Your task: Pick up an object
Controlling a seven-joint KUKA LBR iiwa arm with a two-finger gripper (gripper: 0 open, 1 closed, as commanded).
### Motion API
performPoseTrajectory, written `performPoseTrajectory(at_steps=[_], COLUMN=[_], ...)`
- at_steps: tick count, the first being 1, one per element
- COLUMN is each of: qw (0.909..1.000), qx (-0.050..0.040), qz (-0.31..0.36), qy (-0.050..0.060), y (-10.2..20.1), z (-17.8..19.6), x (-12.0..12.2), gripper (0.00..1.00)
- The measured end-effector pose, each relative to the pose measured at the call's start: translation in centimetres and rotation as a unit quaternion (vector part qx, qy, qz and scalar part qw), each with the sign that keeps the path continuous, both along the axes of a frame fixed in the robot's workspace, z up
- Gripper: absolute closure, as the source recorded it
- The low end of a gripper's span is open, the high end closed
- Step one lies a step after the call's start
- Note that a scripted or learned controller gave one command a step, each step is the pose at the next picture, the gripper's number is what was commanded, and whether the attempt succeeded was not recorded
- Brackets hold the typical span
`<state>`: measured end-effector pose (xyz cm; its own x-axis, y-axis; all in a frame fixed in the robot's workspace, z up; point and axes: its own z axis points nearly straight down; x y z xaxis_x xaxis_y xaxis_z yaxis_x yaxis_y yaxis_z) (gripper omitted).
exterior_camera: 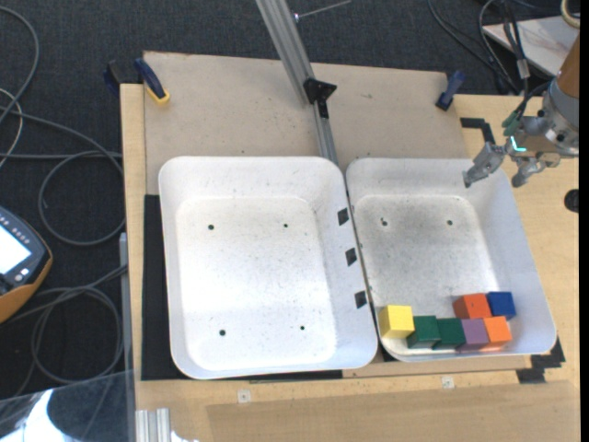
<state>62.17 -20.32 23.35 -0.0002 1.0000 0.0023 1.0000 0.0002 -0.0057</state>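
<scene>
Blocks, small and hard-edged, huddle in the near right corner of the right bin (515, 238): yellow block (398, 319), two green blocks (437, 331), purple block (475, 332), two orange blocks (485, 317), blue block (501, 303). They touch one another and press the near wall, likely slid there down the dished floor; tight packing leaves little finger room. Bin plastic is white, speckled, with rounded corners. Claw (503, 168) hangs over the bin's far right rim, well apart from the blocks, fingers spread and holding nothing. Left bin (175, 247) sits alongside on the pale wooden bench (230, 99).
</scene>
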Motion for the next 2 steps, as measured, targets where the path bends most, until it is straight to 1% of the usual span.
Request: performPoseTrajectory(at_steps=[1, 2], qw=[1.0000, 1.0000], qx=[-0.0011, -0.0001], qz=[0.001, 0.000], qy=[-0.002, 0.000], y=[0.0, -0.5], z=[0.3, -5.7], x=[0.1, 0.6], gripper=[0.00, 0.00])
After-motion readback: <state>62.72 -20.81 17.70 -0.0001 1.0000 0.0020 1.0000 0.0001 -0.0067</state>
